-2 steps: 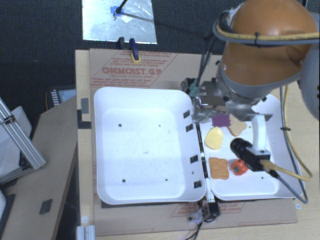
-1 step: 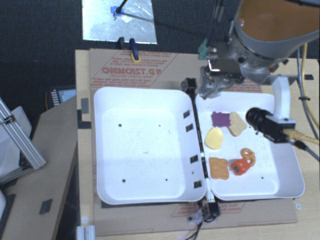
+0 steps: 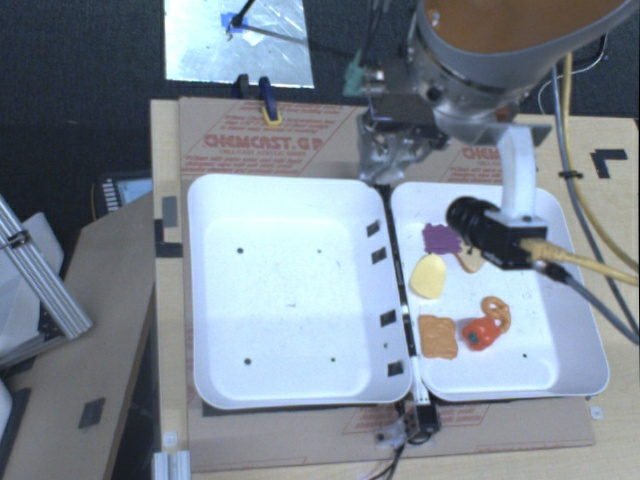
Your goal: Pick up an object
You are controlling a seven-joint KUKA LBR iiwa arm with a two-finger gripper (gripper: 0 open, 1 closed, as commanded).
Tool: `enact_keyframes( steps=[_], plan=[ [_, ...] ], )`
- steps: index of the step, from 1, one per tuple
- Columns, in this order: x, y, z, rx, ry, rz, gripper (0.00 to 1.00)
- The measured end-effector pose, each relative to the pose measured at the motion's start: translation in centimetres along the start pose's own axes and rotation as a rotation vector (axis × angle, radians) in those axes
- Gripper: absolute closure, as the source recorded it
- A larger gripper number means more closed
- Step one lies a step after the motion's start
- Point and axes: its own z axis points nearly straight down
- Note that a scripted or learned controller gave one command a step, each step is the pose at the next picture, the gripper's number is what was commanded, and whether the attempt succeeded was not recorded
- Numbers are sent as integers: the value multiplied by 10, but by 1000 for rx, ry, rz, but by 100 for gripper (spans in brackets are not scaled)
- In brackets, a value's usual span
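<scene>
The right bin (image 3: 570, 353) holds several small things. A purple piece (image 3: 438, 236) lies near its back left, with a yellow rounded piece (image 3: 429, 276) just in front of it. A tan piece (image 3: 470, 261) peeks out beside the purple one. Toward the front lie a brown pretzel (image 3: 495, 311), a red-orange piece (image 3: 478, 335) and an orange-brown square slab (image 3: 437, 336). My gripper (image 3: 384, 168) hangs over the back rim where the two bins meet, behind and to the left of these things and apart from them all.
The left bin (image 3: 285, 288) stands beside the right one, with a row of dark clips along the shared wall (image 3: 395, 288). Both rest on a cardboard sheet (image 3: 260, 140). A yellow cable (image 3: 590, 263) crosses the right bin's right side.
</scene>
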Motion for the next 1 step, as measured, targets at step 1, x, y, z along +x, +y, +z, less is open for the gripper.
enact_keyframes(
  steps=[1],
  plan=[
    [35,16,-8,2,-2,2,100]
  ],
)
